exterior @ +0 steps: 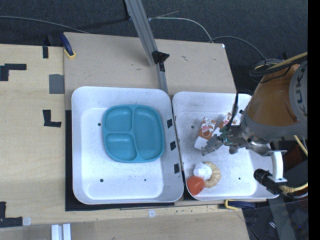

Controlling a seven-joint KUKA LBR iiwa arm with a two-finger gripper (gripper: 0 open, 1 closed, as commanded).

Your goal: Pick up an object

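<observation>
In the right bin (190, 106) lie several small things. An orange and white packet (206, 127) rests near the middle, with a second small packet (230, 119) to its right. A tan ring with a white piece (208, 173) and a red ball (195, 185) sit at the front left corner. My gripper (216, 143) hangs low over the bin, just below the orange packet and above a pale scrap (200, 143). Nothing shows between its fingers.
The left bin (80, 134) holds a blue divided plate (133, 133). A grey metal bar (145, 29) slants down from the top to the seam between the bins. The arm's orange band (272, 99) covers the right bin's right side.
</observation>
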